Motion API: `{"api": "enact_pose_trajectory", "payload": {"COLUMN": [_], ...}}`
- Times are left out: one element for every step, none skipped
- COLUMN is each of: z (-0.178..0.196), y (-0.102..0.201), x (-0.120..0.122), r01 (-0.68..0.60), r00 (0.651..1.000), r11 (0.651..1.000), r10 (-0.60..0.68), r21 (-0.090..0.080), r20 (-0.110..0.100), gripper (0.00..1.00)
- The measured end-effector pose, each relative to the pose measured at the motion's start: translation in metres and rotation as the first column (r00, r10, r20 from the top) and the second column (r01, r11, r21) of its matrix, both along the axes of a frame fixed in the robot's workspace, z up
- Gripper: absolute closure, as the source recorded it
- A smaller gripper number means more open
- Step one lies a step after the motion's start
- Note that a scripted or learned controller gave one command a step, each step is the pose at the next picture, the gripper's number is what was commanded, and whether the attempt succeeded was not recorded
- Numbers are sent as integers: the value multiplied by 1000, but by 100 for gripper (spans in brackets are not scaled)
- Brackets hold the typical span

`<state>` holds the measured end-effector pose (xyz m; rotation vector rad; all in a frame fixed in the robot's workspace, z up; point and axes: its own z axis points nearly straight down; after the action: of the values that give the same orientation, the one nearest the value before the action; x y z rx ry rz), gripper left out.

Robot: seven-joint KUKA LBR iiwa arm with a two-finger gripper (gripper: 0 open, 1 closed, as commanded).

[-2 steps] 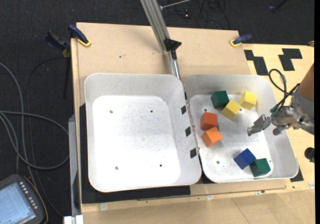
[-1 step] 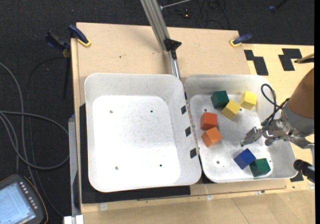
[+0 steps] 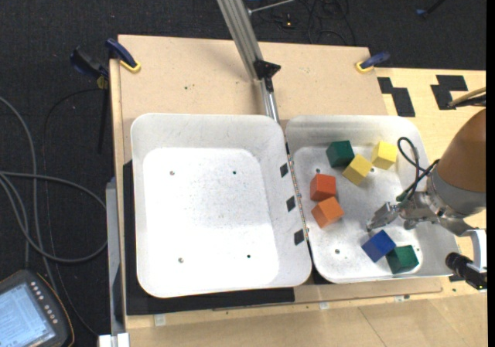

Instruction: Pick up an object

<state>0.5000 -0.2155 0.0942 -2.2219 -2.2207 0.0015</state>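
While its fingers' state cannot be told, tool (image 3: 384,218) low in the right bin (image 3: 309,260), just above blue cube (image 3: 378,245).

Left bin (image 3: 155,183) is wide open, but the right bin (image 3: 325,264) is crowded: orange blocks (image 3: 325,197) by the divider, yellow ones (image 3: 370,161) at the back, blue block (image 3: 378,246) touching the green block (image 3: 403,258) up front.

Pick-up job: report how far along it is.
Nothing looks picked up yet: the blue block, two green blocks, two yellow blocks, the red block and the orange block all lie in the right bin. In hand: the hand sits low just above the blue block. Left: grasping and lifting one block.
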Motion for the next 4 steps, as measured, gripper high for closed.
{"api": "enact_pose_trajectory", "payload": {"z": [12, 65, 114, 127], "y": [0, 4, 4, 50], "x": [1, -6, -4, 6], "r01": [0, -2, -3, -8], "r00": [1000, 1000, 1000, 1000], "r11": [1000, 1000, 1000, 1000], "r10": [0, 2, 3, 8], "r21": [-1, -2, -3, 1], "r20": [4, 6, 8, 5], "gripper": [100, 100, 100, 100]}}
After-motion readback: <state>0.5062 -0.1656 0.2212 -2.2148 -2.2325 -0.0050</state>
